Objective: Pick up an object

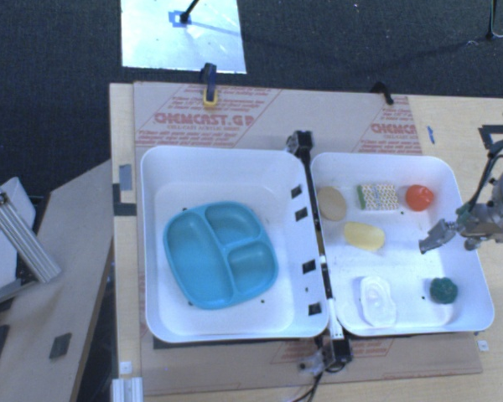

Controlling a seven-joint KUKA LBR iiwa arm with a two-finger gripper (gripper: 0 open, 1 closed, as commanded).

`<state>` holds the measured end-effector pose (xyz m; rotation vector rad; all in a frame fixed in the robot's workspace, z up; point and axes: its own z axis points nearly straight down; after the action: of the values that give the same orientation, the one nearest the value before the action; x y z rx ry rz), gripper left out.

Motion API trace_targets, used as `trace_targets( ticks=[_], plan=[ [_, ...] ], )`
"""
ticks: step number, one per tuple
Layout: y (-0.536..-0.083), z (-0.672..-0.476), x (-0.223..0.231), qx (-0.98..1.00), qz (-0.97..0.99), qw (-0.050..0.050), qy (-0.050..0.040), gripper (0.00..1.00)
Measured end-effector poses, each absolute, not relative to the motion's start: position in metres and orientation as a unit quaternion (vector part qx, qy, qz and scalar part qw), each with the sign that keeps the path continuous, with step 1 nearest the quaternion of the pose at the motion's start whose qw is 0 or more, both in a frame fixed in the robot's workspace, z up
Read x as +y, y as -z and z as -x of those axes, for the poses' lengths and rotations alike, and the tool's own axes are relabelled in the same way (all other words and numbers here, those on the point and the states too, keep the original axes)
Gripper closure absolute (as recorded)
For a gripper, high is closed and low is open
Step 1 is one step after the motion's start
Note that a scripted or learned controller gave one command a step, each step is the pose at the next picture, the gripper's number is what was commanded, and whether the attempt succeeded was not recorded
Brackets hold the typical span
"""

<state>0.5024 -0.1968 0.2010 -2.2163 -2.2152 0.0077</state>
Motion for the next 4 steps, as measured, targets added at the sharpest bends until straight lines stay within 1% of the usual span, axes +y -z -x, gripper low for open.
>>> trace_targets(
  ticks=[1,2,3,4],
  plan=[
    [-0.206,-0.505,-0.196,-0.708,0.706,-0.001,0.0003,0.00],
    [-0.145,-0.500,-0.196,-0.707,0.707,0.002,-0.0007,0.00],
    [-0.097,-0.509,-0.194,-0.708,0.707,0.001,-0.0001,0.00],
    [-0.084,-0.510,-0.194,-0.707,0.707,0.000,0.0001,0.00]
  ],
)
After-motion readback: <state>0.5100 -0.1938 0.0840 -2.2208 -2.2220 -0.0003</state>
